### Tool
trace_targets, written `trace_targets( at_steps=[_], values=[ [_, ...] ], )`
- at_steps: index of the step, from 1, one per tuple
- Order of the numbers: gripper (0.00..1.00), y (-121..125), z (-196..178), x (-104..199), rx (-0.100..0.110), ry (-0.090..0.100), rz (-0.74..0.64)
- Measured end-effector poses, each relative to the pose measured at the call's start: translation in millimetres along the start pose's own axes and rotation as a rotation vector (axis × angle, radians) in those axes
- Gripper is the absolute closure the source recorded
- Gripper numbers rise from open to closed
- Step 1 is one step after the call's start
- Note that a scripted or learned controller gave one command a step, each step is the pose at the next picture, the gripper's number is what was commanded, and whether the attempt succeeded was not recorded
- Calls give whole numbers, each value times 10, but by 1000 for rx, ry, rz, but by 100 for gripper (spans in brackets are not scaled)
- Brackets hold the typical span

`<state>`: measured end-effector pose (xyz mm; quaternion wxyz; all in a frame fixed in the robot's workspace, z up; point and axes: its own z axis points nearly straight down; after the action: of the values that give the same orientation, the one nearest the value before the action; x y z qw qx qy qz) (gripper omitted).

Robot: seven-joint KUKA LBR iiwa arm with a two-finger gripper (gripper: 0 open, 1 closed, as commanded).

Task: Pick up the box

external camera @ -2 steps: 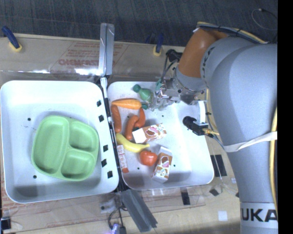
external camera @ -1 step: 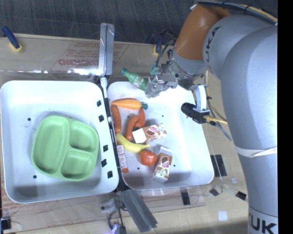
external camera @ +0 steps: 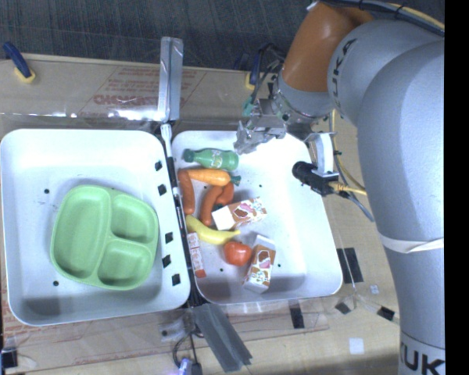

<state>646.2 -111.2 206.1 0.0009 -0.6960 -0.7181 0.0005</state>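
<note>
Gripper [external camera: 248, 141] sits top-centre of the right bin [external camera: 313, 217], can't tell how it's set, so I'd drop lower-right onto the box [external camera: 260, 266], clear of the tomato [external camera: 236, 252].

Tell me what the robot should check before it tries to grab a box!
1. Gripper above the right white bin: ok.
2. Gripper over a box: not ok; it hangs by the green plastic bottle.
3. Colourful upright carton box free on its right side: ok.
4. Small tilted carton box free of neighbours: not ok; yellow banana and sausages crowd it.
5. Fingers open: cannot tell.
</note>
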Motion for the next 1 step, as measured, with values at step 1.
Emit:
trace_targets(
  at_steps=[1],
  values=[
    [100, -625, 1146, -648, 2, 0, 41]
  ],
)
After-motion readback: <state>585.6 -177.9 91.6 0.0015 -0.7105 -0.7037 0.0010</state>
